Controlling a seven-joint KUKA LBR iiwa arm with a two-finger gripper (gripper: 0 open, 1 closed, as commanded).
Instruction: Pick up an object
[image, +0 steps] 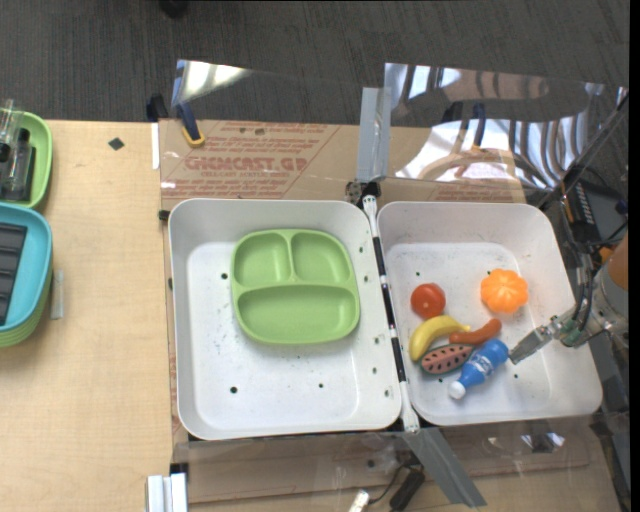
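Two white bins sit side by side on a bench. The left bin (200, 300) holds a green divided plate (296, 286) near its centre. The right bin (560, 250) holds a tomato (428, 299), orange (504, 290), banana (436, 334), sausage (478, 331) and a blue bottle (479, 366), clustered near its middle. The gripper (532, 345) hovers by the right wall, just beside the bottle, holding nothing; whether it is released or clenched cannot be told. The bottle looks light, stiff and smooth, best taken across its body.

Bright even overhead light, soft faint shadows, glare on foil (470, 85) at top, sharp focus throughout
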